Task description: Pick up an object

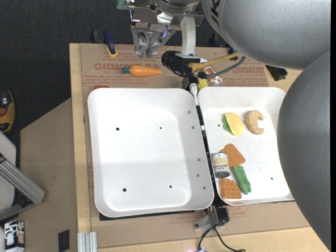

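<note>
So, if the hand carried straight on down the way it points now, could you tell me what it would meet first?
Probably the bare cardboard behind the left bin, just above the toy carrot. The hand points down there, though depth is unclear.

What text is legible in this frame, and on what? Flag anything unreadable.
"CHEMCO": partly readable red print, repeated along the far edge of the cardboard sheet under the bins; the rest of the letters are blurred, so the reading is uncertain.
Black letters, possibly "K", on the grey arm: cut off.
Small can label in the right bin: too small to read.
Tag by the cables behind the bins: blurred.
</note>
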`<action>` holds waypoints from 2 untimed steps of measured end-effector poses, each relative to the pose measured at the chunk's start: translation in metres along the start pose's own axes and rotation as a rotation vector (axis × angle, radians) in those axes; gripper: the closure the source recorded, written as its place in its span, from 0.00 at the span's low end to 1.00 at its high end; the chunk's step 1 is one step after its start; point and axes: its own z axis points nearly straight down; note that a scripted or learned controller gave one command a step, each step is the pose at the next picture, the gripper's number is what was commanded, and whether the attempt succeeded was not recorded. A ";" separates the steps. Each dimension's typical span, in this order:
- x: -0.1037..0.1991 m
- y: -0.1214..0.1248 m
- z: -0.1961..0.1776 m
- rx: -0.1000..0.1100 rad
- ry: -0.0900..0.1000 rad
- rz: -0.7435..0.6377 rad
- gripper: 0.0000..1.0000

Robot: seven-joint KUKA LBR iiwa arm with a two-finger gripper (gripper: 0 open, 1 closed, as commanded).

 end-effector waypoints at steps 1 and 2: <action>-0.003 -0.015 -0.142 -0.007 0.000 0.005 1.00; -0.003 -0.015 -0.131 0.012 -0.007 0.006 0.00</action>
